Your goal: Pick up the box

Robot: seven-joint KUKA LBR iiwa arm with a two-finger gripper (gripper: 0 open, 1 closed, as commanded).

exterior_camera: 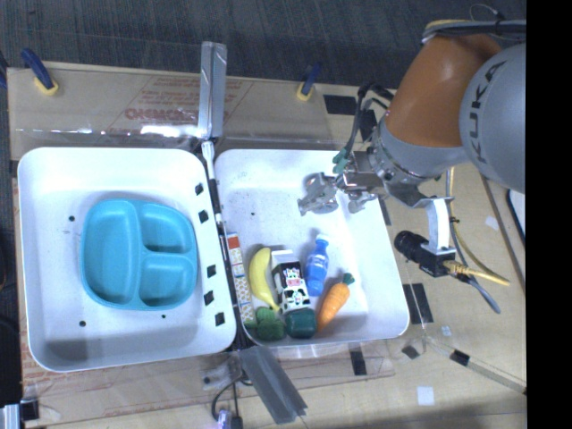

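Box [289, 280] lies upright among the items at the near edge of the right bin [380, 315], between banana [260, 275] and blue bottle [316, 263]. Gripper [327, 195] hovers well apart above it, fingers spread, holding nothing

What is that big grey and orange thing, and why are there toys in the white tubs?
That is a robot arm, seen from a camera above the bench. It reaches in from the right. At its end is a pincer for grabbing things, hanging over the right bin with nothing in it. At the near end of that bin lie a banana, a small black-and-white box, a blue bottle, a carrot and two green toys. The left bin holds a blue divided tray. The robot's job is picking up the box.
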